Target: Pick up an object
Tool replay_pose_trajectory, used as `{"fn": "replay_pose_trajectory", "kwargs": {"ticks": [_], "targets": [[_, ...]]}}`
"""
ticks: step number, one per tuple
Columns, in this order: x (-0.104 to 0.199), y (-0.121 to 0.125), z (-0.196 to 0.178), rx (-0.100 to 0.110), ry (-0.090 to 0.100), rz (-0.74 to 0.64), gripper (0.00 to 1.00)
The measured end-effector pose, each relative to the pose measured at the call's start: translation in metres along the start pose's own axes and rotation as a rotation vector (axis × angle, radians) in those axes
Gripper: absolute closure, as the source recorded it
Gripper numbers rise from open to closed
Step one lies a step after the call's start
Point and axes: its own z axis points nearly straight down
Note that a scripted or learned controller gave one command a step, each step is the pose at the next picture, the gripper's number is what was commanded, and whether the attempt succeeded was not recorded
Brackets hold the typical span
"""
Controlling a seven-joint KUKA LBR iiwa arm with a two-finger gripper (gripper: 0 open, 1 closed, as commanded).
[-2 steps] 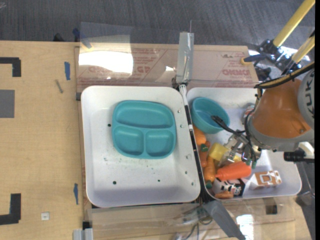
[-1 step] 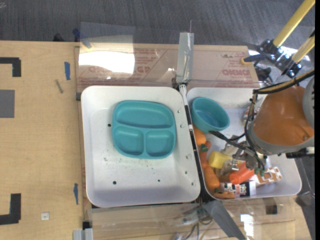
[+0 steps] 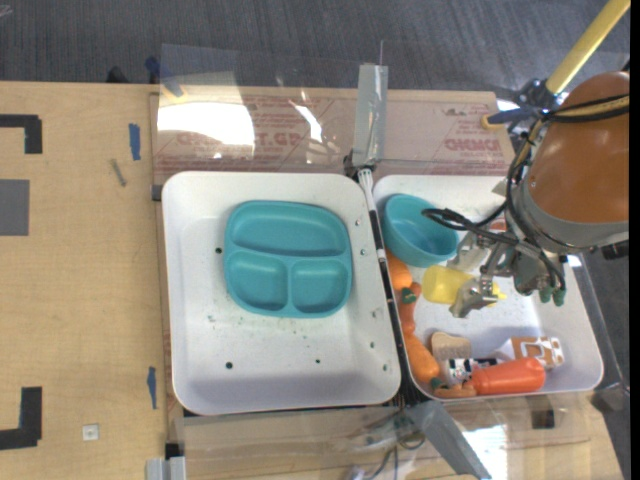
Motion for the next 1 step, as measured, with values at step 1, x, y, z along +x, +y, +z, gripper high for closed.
{"fn": "replay_pose_trajectory", "kwargs": {"ticks": [1], "targets": [[0.0136,0.0160,0.0747,-0.001,0.017,-0.167,1.00]]}}
